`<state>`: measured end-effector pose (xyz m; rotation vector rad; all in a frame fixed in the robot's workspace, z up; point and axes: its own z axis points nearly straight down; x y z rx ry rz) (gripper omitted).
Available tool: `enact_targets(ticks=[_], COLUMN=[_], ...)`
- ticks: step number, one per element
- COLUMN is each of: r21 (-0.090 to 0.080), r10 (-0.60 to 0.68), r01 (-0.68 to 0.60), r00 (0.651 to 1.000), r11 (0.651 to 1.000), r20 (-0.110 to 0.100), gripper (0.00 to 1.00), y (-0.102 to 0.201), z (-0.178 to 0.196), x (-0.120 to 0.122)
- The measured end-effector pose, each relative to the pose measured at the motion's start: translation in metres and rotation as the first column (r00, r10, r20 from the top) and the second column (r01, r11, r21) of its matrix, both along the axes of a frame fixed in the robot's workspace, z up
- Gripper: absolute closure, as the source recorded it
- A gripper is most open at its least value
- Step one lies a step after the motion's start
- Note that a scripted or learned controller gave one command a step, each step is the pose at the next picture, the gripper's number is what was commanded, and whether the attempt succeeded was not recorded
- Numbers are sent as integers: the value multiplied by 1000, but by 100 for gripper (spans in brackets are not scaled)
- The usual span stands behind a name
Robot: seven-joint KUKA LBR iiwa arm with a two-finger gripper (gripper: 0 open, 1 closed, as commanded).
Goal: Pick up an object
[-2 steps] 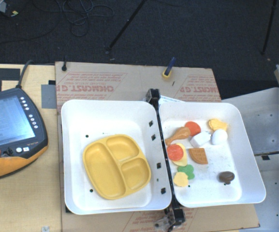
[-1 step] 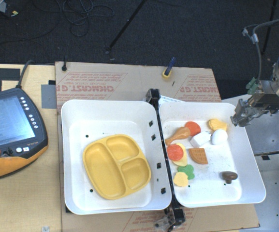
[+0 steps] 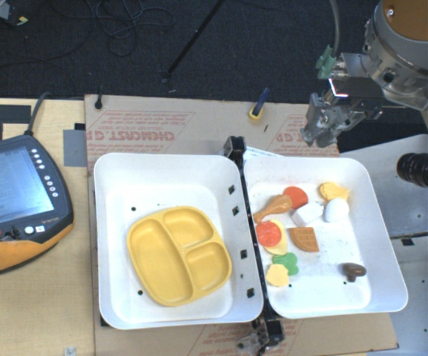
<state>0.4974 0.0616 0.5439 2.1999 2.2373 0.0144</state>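
Observation:
The right bin point(image 3: 380, 273) holds several toy food pieces. Among them are an orange cone point(image 3: 274, 206) with a red-orange ball point(image 3: 297, 195) at its tip, a yellow piece point(image 3: 334, 191), a white egg point(image 3: 337, 211) and a white block point(image 3: 308, 214). There are also a red tomato point(image 3: 270, 233), a brown wedge point(image 3: 303, 239), a green piece point(image 3: 288, 262), a yellow disc point(image 3: 277, 275) and a dark brown piece point(image 3: 354, 271). My gripper point(image 3: 320, 132) hangs above the cardboard just beyond the right bin's far rim, apart from every piece, with nothing seen in it.
The left bin point(image 3: 117, 176) carries a yellow divided plate point(image 3: 178, 254). A teach pendant point(image 3: 17, 199) lies on the bench at the left. A small blue and yellow tool point(image 3: 258, 106) sits on the cardboard behind the bins. Cables run across the dark floor at the back.

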Motion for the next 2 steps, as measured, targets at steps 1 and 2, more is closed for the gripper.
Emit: enact_targets(ticks=[1,2], r21=[-5,-5], r10=[-17,-12], r01=[17,12], r00=[1000,1000], r11=[1000,1000], r20=[-14,-20], gripper=[100,100], y=[-30,30], z=[-6,-73], x=[-23,-22])
